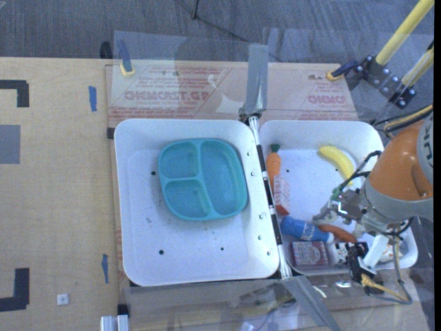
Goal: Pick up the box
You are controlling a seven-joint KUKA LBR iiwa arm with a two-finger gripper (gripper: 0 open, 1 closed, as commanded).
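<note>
small flat box, reddish printed face

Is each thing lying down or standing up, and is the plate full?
Plate, right side up, empty.
Banana, lying flat.
Carrot, lying flat.
Blue bottle, on its side.
Box, lying flat in the right bin.

Faint red block lettering on the flat brown cardboard sheet, at twelve o'clock from the left shallow white bin, seems to begin "CHEM"; the rest is blurred. The small reddish box, at five o'clock in the scene, carries markings too small to read.
</note>
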